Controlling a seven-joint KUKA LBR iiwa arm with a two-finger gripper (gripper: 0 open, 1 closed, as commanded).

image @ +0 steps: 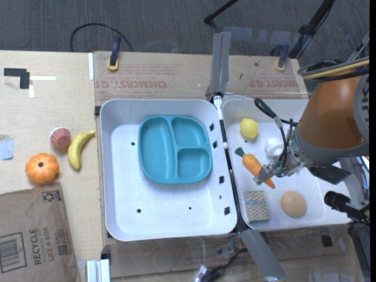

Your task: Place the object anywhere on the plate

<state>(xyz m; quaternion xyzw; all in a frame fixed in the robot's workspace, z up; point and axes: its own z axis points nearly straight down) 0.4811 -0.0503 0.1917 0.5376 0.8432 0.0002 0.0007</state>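
Note:
A teal plate point(175, 148) with three compartments lies in the left bin point(120, 204), with nothing on it. In the right bin point(311, 219) lie a yellow lemon point(249, 128), an orange carrot point(254, 164) with a green top, a small white object point(274, 148), a tan round ball point(292, 204) and a speckled flat block point(256, 206). My gripper point(272, 173) hangs low over the right bin, right beside the carrot's lower right end. The arm's orange band point(332, 119) covers the bin's right part.
On the wooden bench left of the bins sit a banana point(79, 148), a small pumpkin point(42, 168) and a pink cupcake point(60, 137). A cardboard box point(32, 239) fills the lower left corner. A grey divider point(226, 151) runs between the bins.

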